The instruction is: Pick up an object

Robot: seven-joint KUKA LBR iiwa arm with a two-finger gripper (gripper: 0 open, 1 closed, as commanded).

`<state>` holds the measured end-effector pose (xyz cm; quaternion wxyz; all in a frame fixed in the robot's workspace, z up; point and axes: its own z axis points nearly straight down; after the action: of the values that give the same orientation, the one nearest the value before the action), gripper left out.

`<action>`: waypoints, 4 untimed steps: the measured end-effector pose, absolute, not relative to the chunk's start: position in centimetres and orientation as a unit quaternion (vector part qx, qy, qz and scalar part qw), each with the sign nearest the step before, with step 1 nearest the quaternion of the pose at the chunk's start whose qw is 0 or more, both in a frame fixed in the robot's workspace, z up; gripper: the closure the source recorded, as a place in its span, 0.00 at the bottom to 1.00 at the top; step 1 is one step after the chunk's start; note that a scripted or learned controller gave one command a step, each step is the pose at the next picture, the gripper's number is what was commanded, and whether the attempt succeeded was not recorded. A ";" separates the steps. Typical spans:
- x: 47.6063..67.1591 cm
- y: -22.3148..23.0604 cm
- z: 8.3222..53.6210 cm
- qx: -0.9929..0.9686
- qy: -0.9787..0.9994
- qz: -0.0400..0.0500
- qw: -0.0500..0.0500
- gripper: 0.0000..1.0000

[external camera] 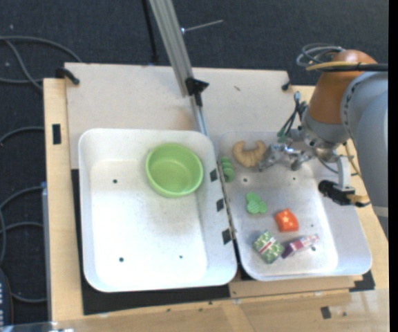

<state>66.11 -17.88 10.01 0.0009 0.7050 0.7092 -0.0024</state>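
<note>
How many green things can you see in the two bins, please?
4: a green bowl in the left bin; in the right bin, a small piece at the left wall, a lump mid-bin, and a patterned block near the front.

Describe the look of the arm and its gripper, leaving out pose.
The arm is a thick grey cylinder with a rounded orange band above the wrist. Thin cables loop over the band and run down to the gripper, a small dark metal assembly.

I count 2 shallow white bins (102, 254), 1 round green plastic bowl (175, 170), 1 tan curved toy (249, 153), 2 small green bits (256, 204), 1 orange block (287, 220), 1 green patterned cube (268, 246) & 1 pink-purple tube (300, 244).
</note>
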 end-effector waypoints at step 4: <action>65.3 -18.5 23.5 0.706 0.708 0.002 0.001 1.00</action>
<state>65.28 -18.53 23.54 0.0011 0.7058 0.7084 0.0019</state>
